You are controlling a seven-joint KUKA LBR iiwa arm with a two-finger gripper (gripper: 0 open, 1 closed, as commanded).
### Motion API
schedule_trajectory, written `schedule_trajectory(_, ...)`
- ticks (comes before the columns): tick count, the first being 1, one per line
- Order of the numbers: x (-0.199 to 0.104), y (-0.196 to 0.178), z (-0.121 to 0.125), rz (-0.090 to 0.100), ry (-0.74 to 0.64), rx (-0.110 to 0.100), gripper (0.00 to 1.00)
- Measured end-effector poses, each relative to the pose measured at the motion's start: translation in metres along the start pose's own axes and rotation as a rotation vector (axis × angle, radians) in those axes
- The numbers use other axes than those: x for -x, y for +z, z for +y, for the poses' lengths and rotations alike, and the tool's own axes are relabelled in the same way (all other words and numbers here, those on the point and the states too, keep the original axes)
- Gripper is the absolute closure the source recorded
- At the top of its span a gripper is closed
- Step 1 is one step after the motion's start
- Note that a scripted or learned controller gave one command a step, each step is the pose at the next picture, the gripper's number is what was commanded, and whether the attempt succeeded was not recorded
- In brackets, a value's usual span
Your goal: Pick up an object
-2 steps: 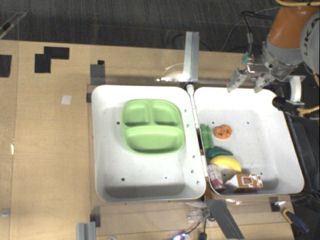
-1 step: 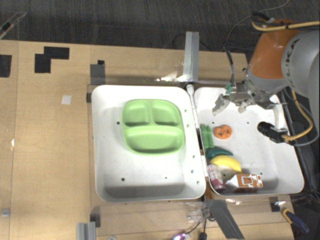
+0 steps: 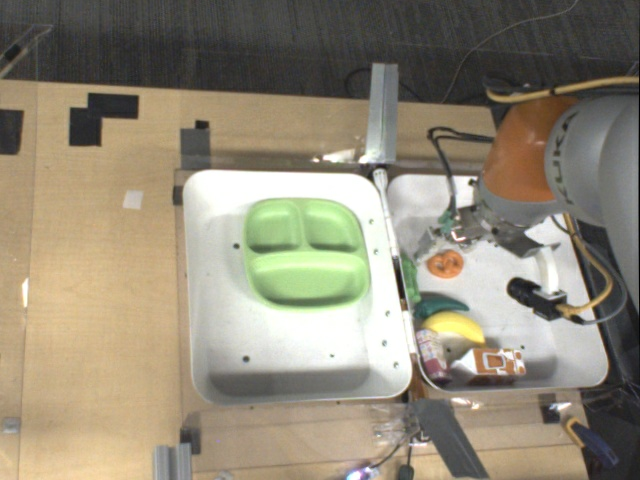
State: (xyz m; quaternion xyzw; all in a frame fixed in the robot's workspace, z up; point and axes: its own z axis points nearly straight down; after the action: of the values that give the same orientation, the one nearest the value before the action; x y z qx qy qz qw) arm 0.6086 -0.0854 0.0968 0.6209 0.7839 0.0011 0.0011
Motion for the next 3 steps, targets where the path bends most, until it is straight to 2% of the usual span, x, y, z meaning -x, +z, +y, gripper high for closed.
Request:
schedule_trajectory(1,-0.008,0.004,-0.057,-0.006,-0.114,0.017,0.0)
schedule_trajectory(2,0.007,-0.048,-0.124,-0.001,-0.16,0.002,0.0)
schedule_trajectory(3,0.048,0.005,-0.132,0.0,-0.079,0.008,0.0)
